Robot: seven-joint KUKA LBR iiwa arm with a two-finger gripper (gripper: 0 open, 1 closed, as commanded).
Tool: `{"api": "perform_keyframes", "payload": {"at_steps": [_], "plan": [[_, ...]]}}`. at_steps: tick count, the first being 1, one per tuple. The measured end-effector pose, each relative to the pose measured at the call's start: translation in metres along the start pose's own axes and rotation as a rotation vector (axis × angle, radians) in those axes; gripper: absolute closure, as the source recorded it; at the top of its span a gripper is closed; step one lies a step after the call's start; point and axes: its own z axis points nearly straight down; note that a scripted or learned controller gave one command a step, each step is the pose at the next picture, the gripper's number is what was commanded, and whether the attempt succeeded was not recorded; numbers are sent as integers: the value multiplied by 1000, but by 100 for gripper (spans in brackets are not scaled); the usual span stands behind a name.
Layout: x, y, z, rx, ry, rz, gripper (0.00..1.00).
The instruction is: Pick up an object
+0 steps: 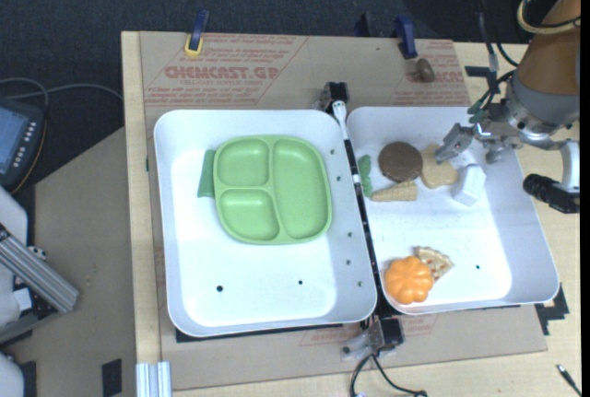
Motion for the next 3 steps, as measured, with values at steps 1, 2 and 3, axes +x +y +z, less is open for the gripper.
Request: {"api": "perform_keyframes", "payload": {"at_steps": [1, 2, 3], "plan": [[1, -8, 48, -10, -5, -1, 0], [-4, -2, 57, -21, -12, 0, 0], [-6, 1, 41, -38, -20, 1, 100]]}}
